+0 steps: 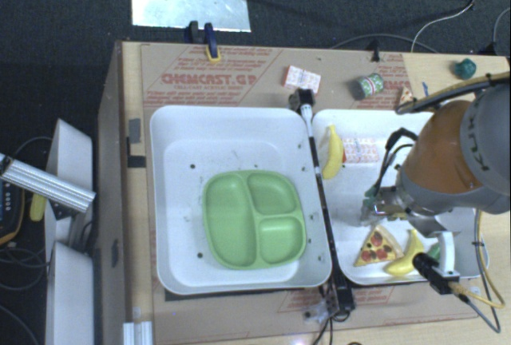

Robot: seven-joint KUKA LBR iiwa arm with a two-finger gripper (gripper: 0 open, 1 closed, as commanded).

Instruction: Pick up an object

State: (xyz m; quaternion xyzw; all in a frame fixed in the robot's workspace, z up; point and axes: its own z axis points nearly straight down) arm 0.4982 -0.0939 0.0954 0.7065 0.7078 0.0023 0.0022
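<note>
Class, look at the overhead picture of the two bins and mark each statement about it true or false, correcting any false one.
1. The green divided plate lies in the left bin. True.
2. A banana lies in the right bin, near the divider. True.
3. The pizza slice rests on the green divided plate. False: it lies in the right bin, near the front edge.
4. The arm reaches over the left bin. False: it hangs over the right bin.
5. A small can lies on the cardboard behind the bins. True.
</note>
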